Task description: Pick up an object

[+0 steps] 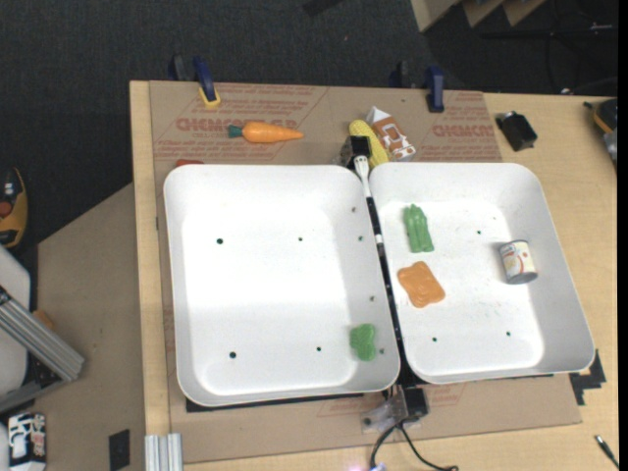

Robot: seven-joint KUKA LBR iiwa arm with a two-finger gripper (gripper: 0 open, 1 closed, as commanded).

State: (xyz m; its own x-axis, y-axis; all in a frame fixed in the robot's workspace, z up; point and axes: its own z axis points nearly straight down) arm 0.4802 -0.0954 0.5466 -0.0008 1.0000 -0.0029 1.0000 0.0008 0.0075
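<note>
Two shallow white plastic bins lie side by side on a brown cardboard sheet (294, 111), their inner rims touching; the left bin (196, 263) holds a small rounded green lump (363, 341) in its near right corner, just beside the shared rim; the right bin (554, 292) holds three things: a long knobbly green piece (418, 230) near the shared rim towards the far side, a flat orange piece (421, 285) just in front of it, and a small silver can with a pale label (516, 261) lying on its side, well apart from both near the bin's right wall; behind the bins, on the cardboard, lie an orange toy carrot with a green top (267, 133), a yellow banana-shaped toy (363, 137) and a white-and-orange packet (392, 137), the last two touching; two blue clamps (206, 84) grip the sheet's far edge.
</note>
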